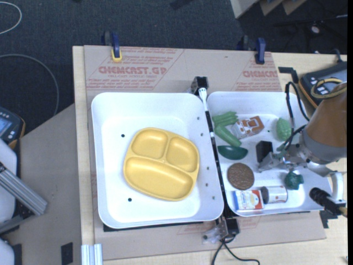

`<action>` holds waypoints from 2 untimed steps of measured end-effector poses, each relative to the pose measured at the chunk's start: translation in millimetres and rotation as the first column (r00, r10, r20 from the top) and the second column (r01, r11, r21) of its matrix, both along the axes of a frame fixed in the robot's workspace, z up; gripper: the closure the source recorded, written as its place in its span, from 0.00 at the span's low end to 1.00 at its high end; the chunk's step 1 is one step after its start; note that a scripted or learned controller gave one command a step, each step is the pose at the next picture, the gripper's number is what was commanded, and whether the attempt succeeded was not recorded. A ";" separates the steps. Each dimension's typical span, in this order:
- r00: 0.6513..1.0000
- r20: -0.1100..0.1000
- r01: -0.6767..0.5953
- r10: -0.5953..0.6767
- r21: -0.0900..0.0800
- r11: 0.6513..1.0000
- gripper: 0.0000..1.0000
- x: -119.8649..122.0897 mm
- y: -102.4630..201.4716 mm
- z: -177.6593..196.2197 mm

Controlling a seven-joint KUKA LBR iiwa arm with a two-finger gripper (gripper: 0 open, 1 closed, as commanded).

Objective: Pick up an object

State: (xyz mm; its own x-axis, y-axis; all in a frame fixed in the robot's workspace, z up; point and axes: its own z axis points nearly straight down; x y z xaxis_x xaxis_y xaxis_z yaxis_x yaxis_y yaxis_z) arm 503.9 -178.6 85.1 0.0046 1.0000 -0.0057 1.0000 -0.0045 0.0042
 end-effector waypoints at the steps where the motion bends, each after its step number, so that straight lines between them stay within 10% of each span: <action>1: 1.000 0.001 -0.002 0.002 0.003 1.000 1.00 -0.1 4.2 10.1; 2: 1.000 0.011 -0.011 0.011 0.005 1.000 1.00 -21.9 61.5 150.3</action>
